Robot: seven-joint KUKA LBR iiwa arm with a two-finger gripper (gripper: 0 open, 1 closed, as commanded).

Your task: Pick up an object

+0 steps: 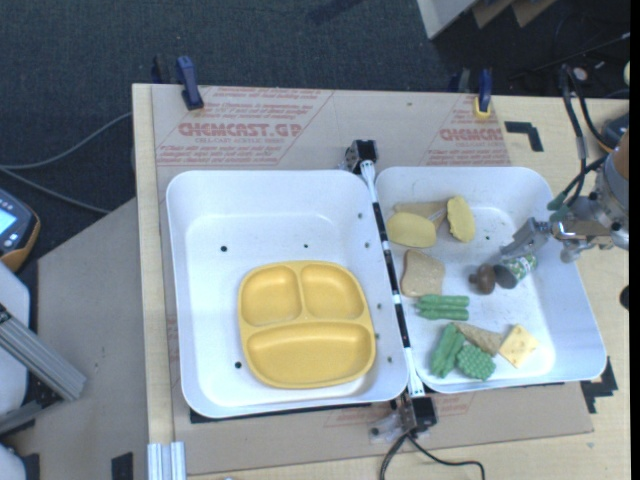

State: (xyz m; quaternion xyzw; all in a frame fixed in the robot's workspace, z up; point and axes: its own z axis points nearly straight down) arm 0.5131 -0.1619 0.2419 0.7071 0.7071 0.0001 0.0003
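While the gripper (512, 258) hangs low in the right bin (570, 318) beside a small dark object (483, 280), grip state unclear, it should centre over that piece before closing.

Two bins are sitting side by side on the bench (300, 128). A divided plate (303, 324) is lying in the left bin (200, 208), toward its near edge. In the right bin (570, 308), toy foods are lying scattered: a bread slice (422, 273) beside its left wall, a cheese wedge (518, 346) near its near right corner
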